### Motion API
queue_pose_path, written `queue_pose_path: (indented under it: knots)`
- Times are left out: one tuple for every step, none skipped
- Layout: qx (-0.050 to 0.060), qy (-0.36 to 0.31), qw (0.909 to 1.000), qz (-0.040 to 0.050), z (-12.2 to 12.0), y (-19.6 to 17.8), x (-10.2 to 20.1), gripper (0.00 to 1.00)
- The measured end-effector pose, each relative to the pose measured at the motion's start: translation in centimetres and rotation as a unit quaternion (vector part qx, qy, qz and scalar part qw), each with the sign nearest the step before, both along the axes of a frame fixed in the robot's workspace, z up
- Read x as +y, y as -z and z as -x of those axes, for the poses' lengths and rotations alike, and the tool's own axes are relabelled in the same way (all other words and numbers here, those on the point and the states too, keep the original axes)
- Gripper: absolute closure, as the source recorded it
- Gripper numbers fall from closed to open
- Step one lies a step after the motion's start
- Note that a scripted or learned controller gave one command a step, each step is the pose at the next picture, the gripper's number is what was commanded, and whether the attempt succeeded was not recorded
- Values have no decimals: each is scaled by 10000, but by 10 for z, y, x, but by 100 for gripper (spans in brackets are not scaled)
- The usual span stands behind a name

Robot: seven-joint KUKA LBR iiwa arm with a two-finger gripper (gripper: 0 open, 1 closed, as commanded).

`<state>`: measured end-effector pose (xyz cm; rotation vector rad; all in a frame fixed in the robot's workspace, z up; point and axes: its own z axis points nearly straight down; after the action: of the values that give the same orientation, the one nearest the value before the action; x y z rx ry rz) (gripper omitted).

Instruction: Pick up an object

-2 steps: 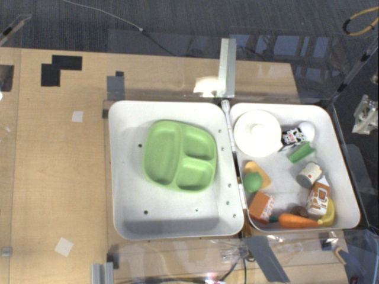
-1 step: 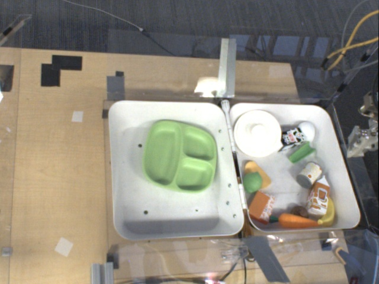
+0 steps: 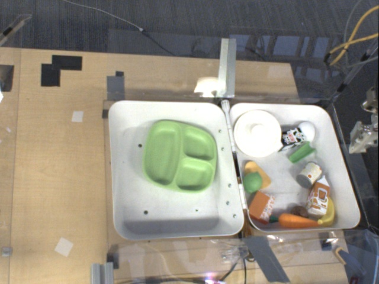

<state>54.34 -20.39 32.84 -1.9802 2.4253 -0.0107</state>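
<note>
The right bin [image 3: 343, 158] holds several small objects. A white bowl [image 3: 256, 132] sits at its far left, with a black and white toy [image 3: 293, 136] and a green cylinder [image 3: 301, 152] beside it. A small pale can [image 3: 310, 173], an orange and white carton [image 3: 318, 199] and a banana [image 3: 327, 213] lie on the right side. Along the near wall are a carrot [image 3: 296, 220] and an orange box [image 3: 262, 206]. A green round fruit [image 3: 253, 182] lies above that box. A pale grey part, probably my gripper [image 3: 362, 136], shows at the right edge, outside the bin and apart from every object.
The left bin [image 3: 124, 188] holds a green divided plate [image 3: 179, 154] at its middle. A metal post [image 3: 227, 67] stands behind the wall the two bins share. Yellow cables [image 3: 355, 37] hang at the far right.
</note>
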Motion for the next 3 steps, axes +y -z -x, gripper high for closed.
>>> queue_pose_path:
  knots:
    - [-37, 14, 10000, -2, -2, -12, 1, 100]
    - [-77, 31, 10000, -4, -4, -24, 2, 100]
    - [-116, 50, 9999, -7, -6, -36, 2, 100]
